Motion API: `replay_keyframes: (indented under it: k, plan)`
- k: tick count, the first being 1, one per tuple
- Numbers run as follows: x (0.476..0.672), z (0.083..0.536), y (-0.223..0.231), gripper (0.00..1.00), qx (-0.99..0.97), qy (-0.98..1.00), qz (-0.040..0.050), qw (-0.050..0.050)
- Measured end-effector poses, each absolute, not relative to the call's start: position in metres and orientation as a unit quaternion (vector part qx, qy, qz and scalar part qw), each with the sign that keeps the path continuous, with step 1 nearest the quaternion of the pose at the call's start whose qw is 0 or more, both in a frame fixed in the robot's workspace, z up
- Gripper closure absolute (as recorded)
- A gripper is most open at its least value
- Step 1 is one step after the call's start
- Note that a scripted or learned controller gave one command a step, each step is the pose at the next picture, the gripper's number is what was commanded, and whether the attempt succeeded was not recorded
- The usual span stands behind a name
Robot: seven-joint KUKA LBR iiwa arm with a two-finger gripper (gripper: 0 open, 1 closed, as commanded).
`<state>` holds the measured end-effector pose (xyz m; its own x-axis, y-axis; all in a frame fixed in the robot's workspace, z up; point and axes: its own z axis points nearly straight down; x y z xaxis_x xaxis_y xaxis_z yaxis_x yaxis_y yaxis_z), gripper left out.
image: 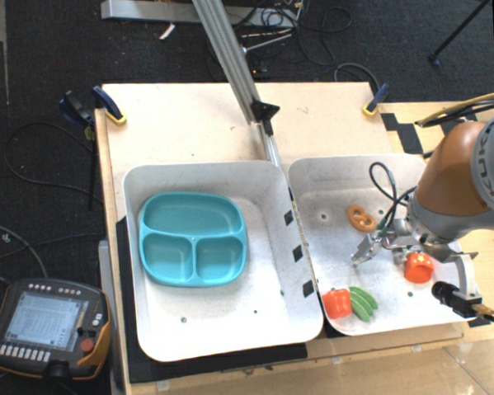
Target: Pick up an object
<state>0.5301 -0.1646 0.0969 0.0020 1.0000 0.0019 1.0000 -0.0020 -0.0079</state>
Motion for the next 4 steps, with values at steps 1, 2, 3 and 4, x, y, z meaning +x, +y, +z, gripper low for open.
replay_keyframes:
  k: [1, 2, 3, 4]
  plan:
    - [0.495, 0.096, -0.109, 0.0, -0.706, -0.709, -0.0009, -0.002]
    - [0.496, 0.097, -0.111, 0.0, -0.707, -0.707, -0.0012, -0.001]
    - [0.495, 0.096, -0.104, 0.0, -0.707, -0.707, -0.0008, -0.002]
    - [0.495, 0.096, -0.1, 0.0, -0.707, -0.707, -0.0008, -0.003]
